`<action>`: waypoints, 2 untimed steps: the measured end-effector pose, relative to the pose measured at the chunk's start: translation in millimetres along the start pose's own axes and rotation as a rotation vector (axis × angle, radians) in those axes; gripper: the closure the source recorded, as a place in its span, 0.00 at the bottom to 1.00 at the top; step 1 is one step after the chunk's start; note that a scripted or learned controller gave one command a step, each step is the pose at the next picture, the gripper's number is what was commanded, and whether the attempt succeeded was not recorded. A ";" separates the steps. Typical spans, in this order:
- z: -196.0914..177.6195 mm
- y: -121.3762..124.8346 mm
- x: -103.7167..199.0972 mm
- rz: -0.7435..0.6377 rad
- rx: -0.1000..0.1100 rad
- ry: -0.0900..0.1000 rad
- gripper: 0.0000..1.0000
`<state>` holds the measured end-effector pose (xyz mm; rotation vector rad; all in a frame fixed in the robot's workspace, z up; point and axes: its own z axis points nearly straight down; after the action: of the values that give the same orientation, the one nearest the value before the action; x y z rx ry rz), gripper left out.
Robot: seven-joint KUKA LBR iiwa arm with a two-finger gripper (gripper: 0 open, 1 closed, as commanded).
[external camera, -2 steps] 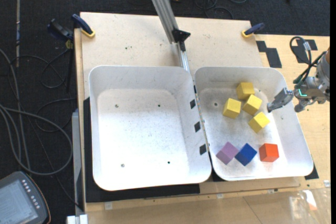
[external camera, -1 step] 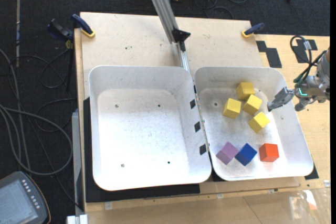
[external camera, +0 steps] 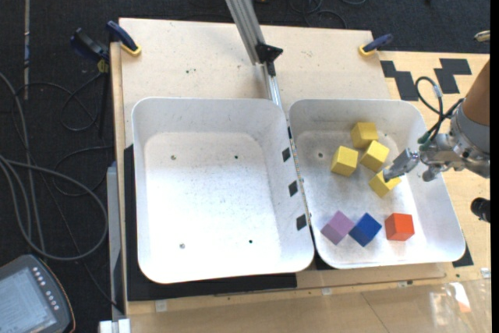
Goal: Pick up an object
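Nearest the camera, at the bottom left corner, a grey handheld screen unit (external camera: 31,296) lies on the dark floor among loose black cables (external camera: 47,168). Above it stands the pale bench (external camera: 234,58), which bears 2 shallow white bins side by side. On the left is the left bin (external camera: 156,129), its floor showing only fine dark specks. Beside it, touching along the middle seam, is the right bin (external camera: 327,121), which holds 7 small blocks.

Along the near side of the right bin sit 3 blocks in a row: a purple block (external camera: 337,227), a blue block (external camera: 365,229) just beside it, and an orange block (external camera: 399,226) a little apart to the right. Farther back are 4 yellow blocks: 1 (external camera: 345,161) on the left, 1 (external camera: 363,133) at the back, 1 (external camera: 375,154) close in front of that one, and the fourth yellow block (external camera: 383,183) lower right.

From the right edge the grey arm (external camera: 472,125) reaches in, and its gripper (external camera: 401,168) hangs over the fourth yellow block, right at its upper edge. Whether the tool is spread or pressed together I cannot tell; the tip is too small and blurred.

A slanted metal pole (external camera: 238,0) crosses the back of the bench, and blue-and-yellow clamps (external camera: 123,37) grip the bench's far corners.
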<state>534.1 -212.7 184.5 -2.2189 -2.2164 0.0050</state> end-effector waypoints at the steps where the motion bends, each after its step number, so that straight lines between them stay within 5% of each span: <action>1: 59.6 -4.0 9.3 -0.001 0.000 0.001 0.00; 2: 90.9 -3.8 9.7 -0.001 -0.005 -0.002 0.00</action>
<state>529.7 -202.8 93.6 -2.2211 -2.2205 0.0017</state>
